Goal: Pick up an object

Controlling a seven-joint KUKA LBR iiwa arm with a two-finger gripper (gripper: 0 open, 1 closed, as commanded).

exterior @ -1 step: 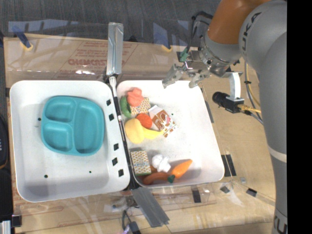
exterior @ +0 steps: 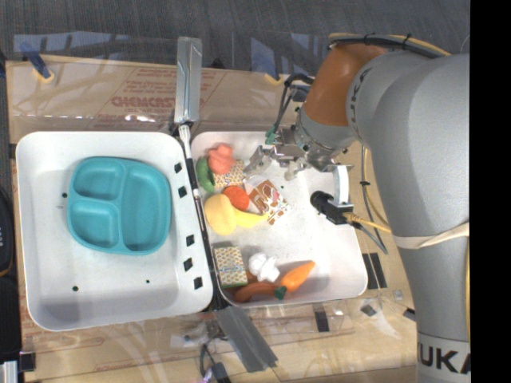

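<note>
KUKA lettering shows on the arm's base point(exterior: 441, 361), near right. The gripper point(exterior: 275, 154) hovers over the right bin point(exterior: 347, 254); its grip I cannot tell. The carrot point(exterior: 294, 277) lies near, long axis left-right, tip pointing right.

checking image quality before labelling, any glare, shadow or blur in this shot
Camera view: mostly sharp; glare streaks the clear plastic sheet behind the bins; soft shadow pools in the left bin at its near corner; the arm looms large and near the lens at right; the pincer reads small and cluttered, its fingers hard to make out.
</note>
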